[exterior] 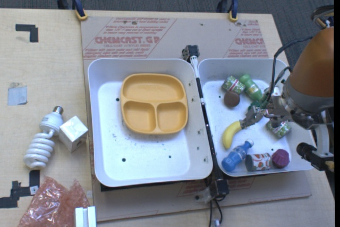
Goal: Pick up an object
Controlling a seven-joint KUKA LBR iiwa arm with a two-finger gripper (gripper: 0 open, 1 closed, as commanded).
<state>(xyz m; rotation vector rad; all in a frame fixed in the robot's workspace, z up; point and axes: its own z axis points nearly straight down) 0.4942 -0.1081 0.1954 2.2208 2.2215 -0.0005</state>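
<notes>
Grey arm (313,77) reaches into your right bin (212,69); its gripper (254,116) hovers just above the banana (230,134), fingers slightly parted, holding nothing.

Robotics lab bench; grey-and-orange robot arm (313,69) over two shallow white plastic bins (101,130); blue clamps (78,7) pinning brown cardboard sheet (133,34) left of gripper (254,116)
</notes>
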